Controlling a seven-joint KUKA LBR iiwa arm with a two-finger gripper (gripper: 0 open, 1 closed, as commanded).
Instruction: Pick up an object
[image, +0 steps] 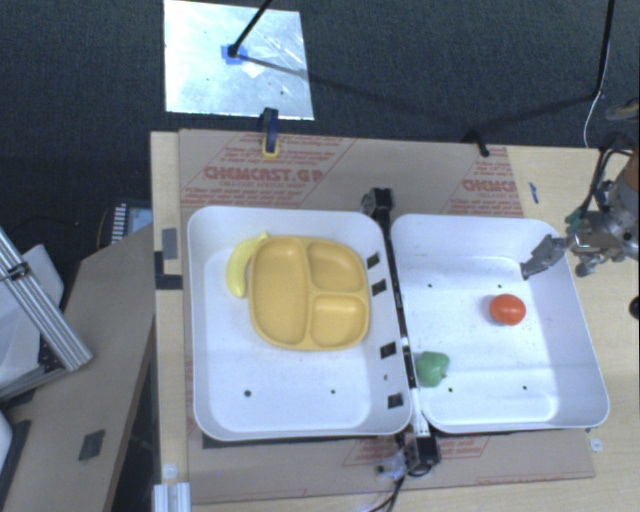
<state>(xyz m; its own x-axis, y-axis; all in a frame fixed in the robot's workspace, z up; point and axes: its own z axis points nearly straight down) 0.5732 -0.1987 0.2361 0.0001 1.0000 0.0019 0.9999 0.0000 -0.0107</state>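
Note:
An orange-red ball (507, 309) lies in the right bin (560, 400), right of its middle. A green object (431, 368) sits at that bin's left wall, near the front. In the left bin (215, 390) a yellow divided plate (307, 292) rests with a yellow banana (238, 266) tucked against its left edge. My gripper (562, 261) hangs over the right bin's far right rim, above and to the right of the ball. Its fingers stand apart, open, with nothing between them.
The bins sit on a cardboard sheet (300, 170) on the bench. A black divider with clips (392, 300) runs between the two bins. A shiny metal sheet (238, 60) lies on the dark floor behind, and an aluminium frame (35, 310) stands at the left.

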